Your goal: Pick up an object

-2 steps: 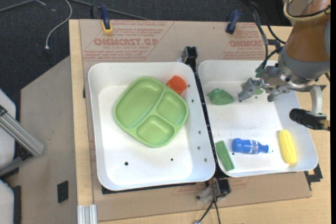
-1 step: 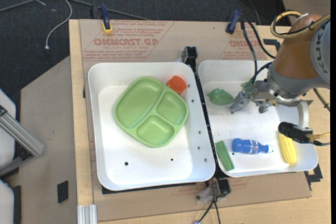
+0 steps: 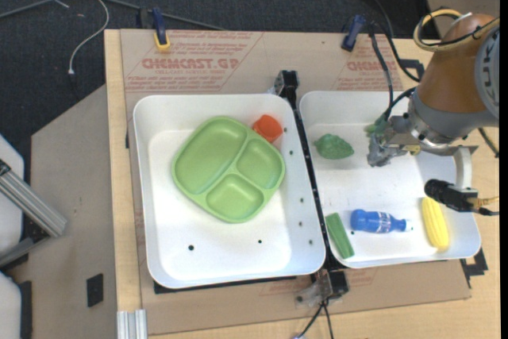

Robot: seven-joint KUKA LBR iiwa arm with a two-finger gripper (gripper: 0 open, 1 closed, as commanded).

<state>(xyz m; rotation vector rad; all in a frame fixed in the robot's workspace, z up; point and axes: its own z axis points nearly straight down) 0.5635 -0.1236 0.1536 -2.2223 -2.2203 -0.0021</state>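
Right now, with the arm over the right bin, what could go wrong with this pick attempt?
The gripper hangs beside the green leafy toy, not over it, so a straight descent may close on nothing. The blue bottle lies on its side and could roll. The corn cob sits near the bin wall, leaving little clearance.

- We see a divided plate [image 3: 228,168] in the left bin [image 3: 151,194], a small ball [image 3: 268,126] touching its far edge.
- In the right bin [image 3: 397,194], we find a bottle [image 3: 378,222] between a flat stick [image 3: 340,235] and a corn cob [image 3: 434,221].
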